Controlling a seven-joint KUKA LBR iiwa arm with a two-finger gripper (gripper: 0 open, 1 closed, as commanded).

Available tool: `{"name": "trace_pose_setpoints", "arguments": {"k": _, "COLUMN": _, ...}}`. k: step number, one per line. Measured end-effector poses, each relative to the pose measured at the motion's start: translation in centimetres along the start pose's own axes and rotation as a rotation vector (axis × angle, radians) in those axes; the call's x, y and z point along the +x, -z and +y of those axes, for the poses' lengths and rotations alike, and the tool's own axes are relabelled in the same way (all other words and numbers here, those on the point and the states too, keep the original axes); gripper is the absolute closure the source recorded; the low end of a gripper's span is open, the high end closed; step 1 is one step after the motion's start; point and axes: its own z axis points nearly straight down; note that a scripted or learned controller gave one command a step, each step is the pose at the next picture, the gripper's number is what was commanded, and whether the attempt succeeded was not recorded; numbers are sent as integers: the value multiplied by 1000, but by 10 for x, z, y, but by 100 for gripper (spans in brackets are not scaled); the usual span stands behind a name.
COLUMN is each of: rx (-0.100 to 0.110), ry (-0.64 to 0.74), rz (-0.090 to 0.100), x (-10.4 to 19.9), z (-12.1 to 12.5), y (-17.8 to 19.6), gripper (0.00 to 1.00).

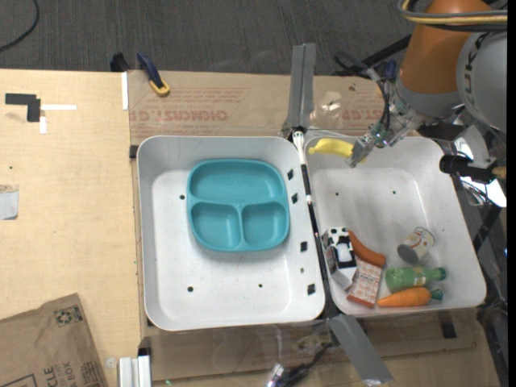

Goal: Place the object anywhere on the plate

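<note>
A teal divided plate (235, 182) lies in the left white bin (161, 240) with nothing on it. A yellow banana (329, 146) rests at the far left corner of the right bin (451, 216). My gripper (360, 151) hangs low over that corner, its tip just right of the banana's end. Whether it touches the banana I cannot tell. The grey arm with its orange band (439, 39) reaches in from the upper right.
Near the front of the right bin lie an orange sausage (368, 251), a carrot (405, 297), a green bottle (411, 277), a small can (417, 244), a red packet (367, 283) and a black-and-white block (342, 250). A metal divider (302, 95) stands between the bins.
</note>
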Motion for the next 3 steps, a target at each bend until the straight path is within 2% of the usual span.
{"name": "trace_pose_setpoints", "arguments": {"k": 1, "rx": 0, "ry": 130, "rz": 1, "x": 67, "z": 25, "y": 0, "gripper": 100}}
{"name": "trace_pose_setpoints", "arguments": {"k": 2, "rx": 1, "ry": 82, "rz": 1, "x": 148, "z": 41, "y": 0, "gripper": 100}}
{"name": "trace_pose_setpoints", "arguments": {"k": 3, "rx": 1, "ry": 81, "rz": 1, "x": 148, "z": 41, "y": 0, "gripper": 0}}
